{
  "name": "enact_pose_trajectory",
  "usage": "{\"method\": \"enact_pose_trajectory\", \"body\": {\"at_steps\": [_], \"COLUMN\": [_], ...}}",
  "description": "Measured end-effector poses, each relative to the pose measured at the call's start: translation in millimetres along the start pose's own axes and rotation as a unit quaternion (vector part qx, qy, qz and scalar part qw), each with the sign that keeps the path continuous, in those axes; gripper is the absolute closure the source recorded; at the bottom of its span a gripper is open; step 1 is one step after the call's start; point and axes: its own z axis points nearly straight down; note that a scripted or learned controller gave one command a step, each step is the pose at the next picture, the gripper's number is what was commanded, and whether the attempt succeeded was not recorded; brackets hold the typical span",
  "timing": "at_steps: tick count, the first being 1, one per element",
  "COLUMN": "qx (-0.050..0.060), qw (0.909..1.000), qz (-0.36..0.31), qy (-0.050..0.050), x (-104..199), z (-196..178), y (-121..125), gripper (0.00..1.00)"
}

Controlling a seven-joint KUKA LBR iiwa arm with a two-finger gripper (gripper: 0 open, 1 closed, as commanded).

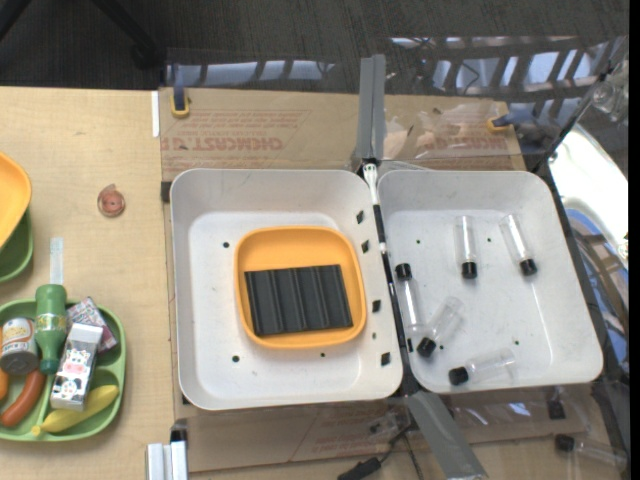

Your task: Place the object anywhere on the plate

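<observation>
Seemingly nothing had been placed yet: the end effector's state could not be told. Five clear vials with black caps (467,246) lay scattered in the right white bin (570,298). Beside it, the left white bin (205,298) held the orange plate (300,245), which carried a dark ribbed insert (300,300). Every transfer remained to be done.

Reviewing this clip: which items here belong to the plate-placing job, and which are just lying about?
Belongs to the job:
- orange plate with a dark ridged insert, in the left bin
- five clear black-capped tubes, loose in the right bin

Lying about:
- green tray of toy food on the wooden table
- small pink disc
</observation>
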Motion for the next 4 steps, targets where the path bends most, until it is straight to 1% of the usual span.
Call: {"method": "enact_pose_trajectory", "body": {"at_steps": [1,2,3,4], "qx": [0.000,-0.001,-0.001,-0.001], "qw": [0.9868,0.9569,0.8963,0.7938], "qz": [-0.162,-0.291,-0.443,-0.608], "qy": [0.000,0.000,-0.001,-0.001], "x": [-2.9,-8.8,-8.7,-8.6], "z": [-0.2,0.2,-0.4,-0.4], "y": [1.1,2.9,2.7,2.9], "gripper": [1.00,1.00,1.00,1.00]}}
